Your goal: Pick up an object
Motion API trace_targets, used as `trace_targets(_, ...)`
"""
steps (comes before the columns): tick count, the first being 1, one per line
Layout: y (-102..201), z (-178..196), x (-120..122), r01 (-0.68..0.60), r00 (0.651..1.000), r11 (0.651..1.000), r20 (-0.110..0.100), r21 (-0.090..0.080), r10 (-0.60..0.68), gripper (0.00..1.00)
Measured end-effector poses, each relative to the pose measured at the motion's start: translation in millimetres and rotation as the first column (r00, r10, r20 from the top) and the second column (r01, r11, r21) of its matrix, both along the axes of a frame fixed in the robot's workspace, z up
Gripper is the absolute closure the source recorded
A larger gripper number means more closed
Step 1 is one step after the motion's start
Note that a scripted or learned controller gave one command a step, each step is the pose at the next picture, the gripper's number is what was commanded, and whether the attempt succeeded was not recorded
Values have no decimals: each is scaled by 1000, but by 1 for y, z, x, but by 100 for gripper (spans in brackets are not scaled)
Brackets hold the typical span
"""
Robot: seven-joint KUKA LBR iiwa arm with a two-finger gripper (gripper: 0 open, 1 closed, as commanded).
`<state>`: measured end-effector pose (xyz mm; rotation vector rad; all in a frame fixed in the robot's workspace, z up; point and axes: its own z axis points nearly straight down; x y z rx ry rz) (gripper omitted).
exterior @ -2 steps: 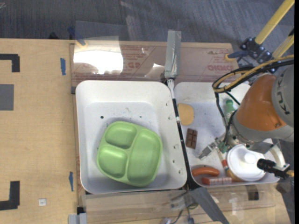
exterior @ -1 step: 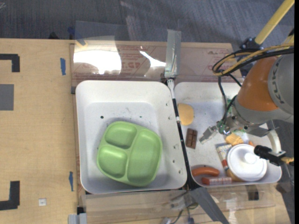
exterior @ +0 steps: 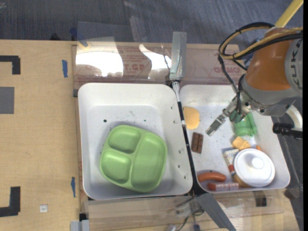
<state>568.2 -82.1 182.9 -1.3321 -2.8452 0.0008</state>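
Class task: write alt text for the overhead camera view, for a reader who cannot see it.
A grey and orange robot arm reaches from the right, its gripper over the right white bin of small items: a yellow piece, brown block, green bottle and white lid. The left bin holds a green divided plate.

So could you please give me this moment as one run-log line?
arm: over right bin | gripper: low, beside green item, holding nothing visible | left bin: green divided plate

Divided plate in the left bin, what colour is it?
Light green; the plate shows plainly in the camera view.
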Motion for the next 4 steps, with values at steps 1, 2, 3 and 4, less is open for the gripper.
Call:
trace_targets(1, 1, 6, 1, -2, 1000, 1000, -6, 0, 2, 100)
trace_targets(2, 1, 5, 1, -3, 1000, 1000, -8, 0, 3, 0)
trace_targets(3, -20, -95, -46, 215, 977, 977, 0, 2, -215, 0)
trace_targets(4, -99, -62, -88, 216, 976, 976, 8, -3, -216, 0)
